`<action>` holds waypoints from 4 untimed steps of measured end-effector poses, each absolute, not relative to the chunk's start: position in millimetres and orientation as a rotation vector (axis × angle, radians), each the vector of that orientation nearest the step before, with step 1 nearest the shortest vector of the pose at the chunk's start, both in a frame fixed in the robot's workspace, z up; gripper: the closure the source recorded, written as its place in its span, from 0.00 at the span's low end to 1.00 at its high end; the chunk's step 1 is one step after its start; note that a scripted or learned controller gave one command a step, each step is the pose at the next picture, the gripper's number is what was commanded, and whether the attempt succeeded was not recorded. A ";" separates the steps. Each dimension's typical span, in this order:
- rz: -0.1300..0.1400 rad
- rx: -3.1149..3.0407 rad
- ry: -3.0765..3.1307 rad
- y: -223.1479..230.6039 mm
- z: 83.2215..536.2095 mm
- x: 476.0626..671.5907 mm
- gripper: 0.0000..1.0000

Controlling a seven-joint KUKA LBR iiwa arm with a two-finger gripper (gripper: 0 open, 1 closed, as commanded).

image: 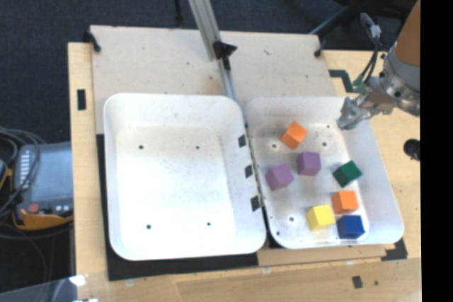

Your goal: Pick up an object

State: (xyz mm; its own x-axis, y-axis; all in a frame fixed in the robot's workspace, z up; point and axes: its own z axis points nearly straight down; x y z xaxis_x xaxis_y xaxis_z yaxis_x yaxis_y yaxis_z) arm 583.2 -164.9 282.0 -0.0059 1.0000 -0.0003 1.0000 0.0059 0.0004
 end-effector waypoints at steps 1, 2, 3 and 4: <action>-0.001 2.215 2.231 -105.1 272.7 599.2 1.00; -0.004 2.218 2.231 -60.0 256.4 616.2 1.00; 0.002 2.214 2.227 -20.0 253.7 634.8 1.00; 0.001 2.214 2.227 27.0 239.0 649.2 1.00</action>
State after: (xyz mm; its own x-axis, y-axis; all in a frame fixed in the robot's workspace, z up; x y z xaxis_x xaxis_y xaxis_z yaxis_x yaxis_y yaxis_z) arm 649.2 27.0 239.0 -0.0057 1.0000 -0.0004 1.0000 0.0057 0.0011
